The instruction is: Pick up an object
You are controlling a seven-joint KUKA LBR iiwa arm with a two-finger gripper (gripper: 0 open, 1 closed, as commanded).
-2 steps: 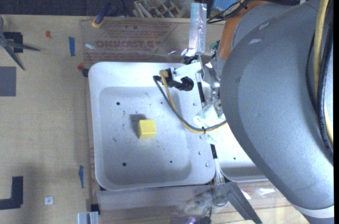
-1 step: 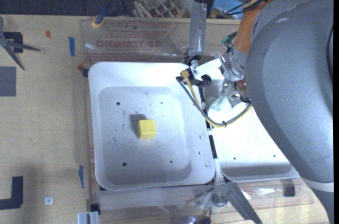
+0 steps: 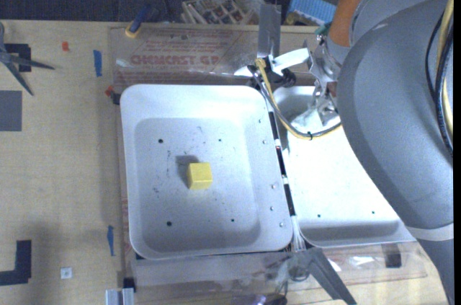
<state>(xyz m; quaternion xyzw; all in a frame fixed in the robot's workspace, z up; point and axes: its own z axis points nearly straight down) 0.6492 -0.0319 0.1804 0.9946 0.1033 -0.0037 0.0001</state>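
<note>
Bench (image 3: 57,174) with two white bins, one yellow block, and the arm over the right side.

Bare wooden surface lies at the far left, marked with bits of blue tape and dark patches. Next comes the left bin (image 3: 144,109), its floor scuffed and speckled, and in it sits the yellow block (image 3: 200,175), a little left of the bin's middle and well apart from every wall. A yellow cable (image 3: 277,116) curves along the seam between the bins. The right bin (image 3: 346,213) is brightly lit and partly hidden by the grey arm (image 3: 403,94), which has an orange band near the top. The jaws sit near the far end of the right bin, well apart from the block; I cannot tell how far open they stand or whether anything is between them.
</note>
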